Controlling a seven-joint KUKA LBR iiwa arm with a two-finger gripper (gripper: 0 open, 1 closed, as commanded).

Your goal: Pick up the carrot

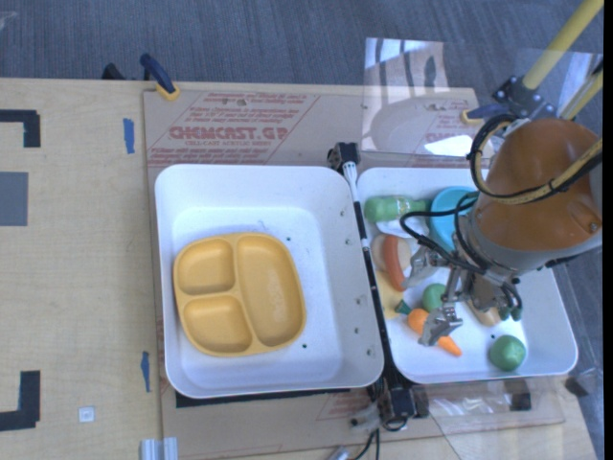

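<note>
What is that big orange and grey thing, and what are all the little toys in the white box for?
That is a robot arm, seen by one camera looking down from above the bench. It reaches in from the right. At its end is a gripper with metal jaws for picking things up.

Two white bins sit side by side. The left bin has a yellow tray with three sections. The right bin has toy food: a small orange carrot, a green ball, a sausage-like piece, a green bottle-like toy and something blue.

The gripper hangs right over the carrot, which it is meant to pick up. I cannot tell whether it has hold of it.
</note>
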